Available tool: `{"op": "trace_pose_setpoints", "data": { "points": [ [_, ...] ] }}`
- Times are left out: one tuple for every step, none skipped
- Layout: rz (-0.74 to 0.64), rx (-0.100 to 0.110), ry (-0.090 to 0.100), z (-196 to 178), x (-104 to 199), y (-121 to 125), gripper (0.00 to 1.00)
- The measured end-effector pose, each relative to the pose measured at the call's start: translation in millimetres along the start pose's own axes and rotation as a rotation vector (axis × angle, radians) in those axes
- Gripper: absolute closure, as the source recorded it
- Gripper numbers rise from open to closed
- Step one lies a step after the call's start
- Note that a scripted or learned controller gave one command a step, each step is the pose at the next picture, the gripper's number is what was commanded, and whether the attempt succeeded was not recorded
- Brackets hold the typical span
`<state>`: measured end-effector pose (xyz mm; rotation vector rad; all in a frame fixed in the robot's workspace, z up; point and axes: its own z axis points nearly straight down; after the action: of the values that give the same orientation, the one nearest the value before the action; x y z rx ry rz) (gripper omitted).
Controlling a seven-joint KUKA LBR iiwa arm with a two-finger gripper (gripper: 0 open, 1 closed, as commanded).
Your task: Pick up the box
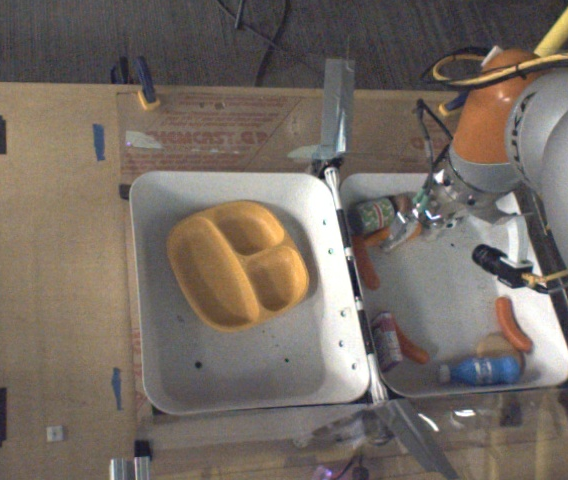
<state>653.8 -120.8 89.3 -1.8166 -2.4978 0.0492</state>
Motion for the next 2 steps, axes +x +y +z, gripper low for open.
{"op": "trace_pose_setpoints", "data": {
  "points": [
    [-0.009,-0.062,-0.027,6.0,37.5,-60.8,0.00],
    [-0.085,-0.060,-0.031,12.4,22.2,-174.2,0.00]
  ]
}}
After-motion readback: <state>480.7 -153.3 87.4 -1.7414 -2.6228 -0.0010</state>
